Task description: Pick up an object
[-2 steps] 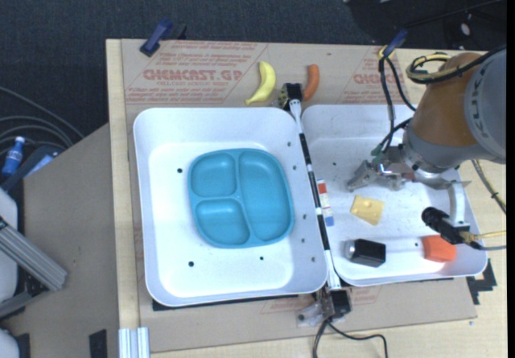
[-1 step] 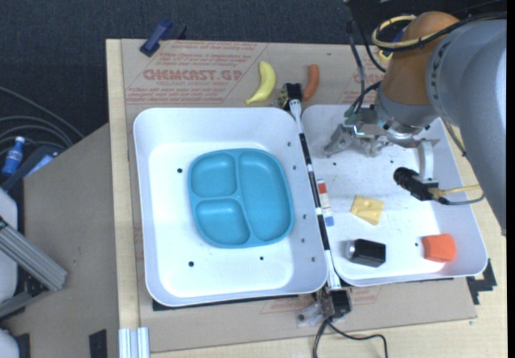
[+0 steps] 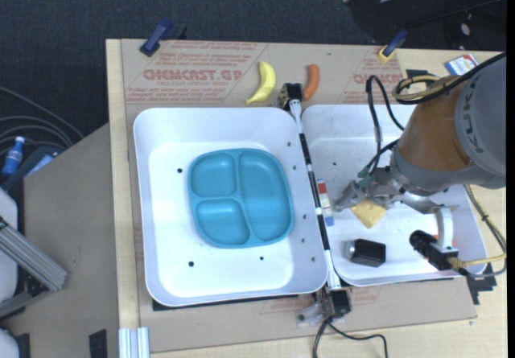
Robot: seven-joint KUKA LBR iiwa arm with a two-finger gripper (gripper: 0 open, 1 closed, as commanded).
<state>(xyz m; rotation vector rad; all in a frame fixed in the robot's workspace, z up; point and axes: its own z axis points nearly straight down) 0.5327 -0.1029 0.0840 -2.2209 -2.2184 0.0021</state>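
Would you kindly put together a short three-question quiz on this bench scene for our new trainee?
1. True or false: the blue divided tray lies in the right bin.
2. Which fruit lies on the cardboard above the bins: A) apple, B) banana, C) grapes?
3. What colour is the small block near the right bin's lower edge?

Key: 1 false, it lies in the left bin; 2 B; 3 black.

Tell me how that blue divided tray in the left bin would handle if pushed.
The blue divided tray looks like moulded plastic, so probably stiff and light. It lies flat on the left bin floor, so it would likely slide rather than tip. Its rounded rim may be slippery to pinch.
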